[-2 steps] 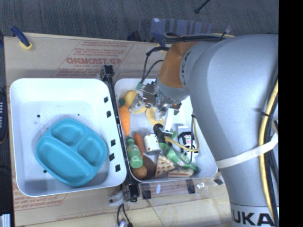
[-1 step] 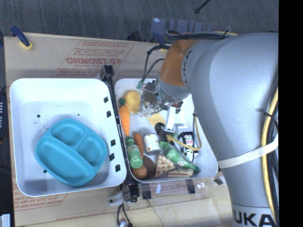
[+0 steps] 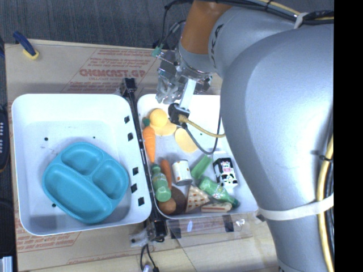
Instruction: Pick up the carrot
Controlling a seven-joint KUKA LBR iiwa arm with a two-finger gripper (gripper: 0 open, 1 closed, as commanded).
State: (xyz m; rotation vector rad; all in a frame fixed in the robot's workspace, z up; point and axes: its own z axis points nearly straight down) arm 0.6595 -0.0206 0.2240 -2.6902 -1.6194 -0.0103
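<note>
The orange carrot (image 3: 150, 143) lies along the left wall of the right bin (image 3: 211, 105), its length running from near to far. My gripper (image 3: 169, 94) hangs over the far left corner of that bin, above and slightly beyond the carrot's far end, close to a yellow round fruit (image 3: 159, 118). Nothing shows between its fingers. The grey arm with its orange band covers the right side of the bin.
The right bin also holds a pale yellow piece (image 3: 186, 139), a small can (image 3: 181, 172), a green bottle (image 3: 161, 186), green vegetables (image 3: 201, 166), a cow-patterned carton (image 3: 227, 172) and a slice (image 3: 198, 198). A blue divided plate (image 3: 85, 180) sits in the left bin (image 3: 34, 118).
</note>
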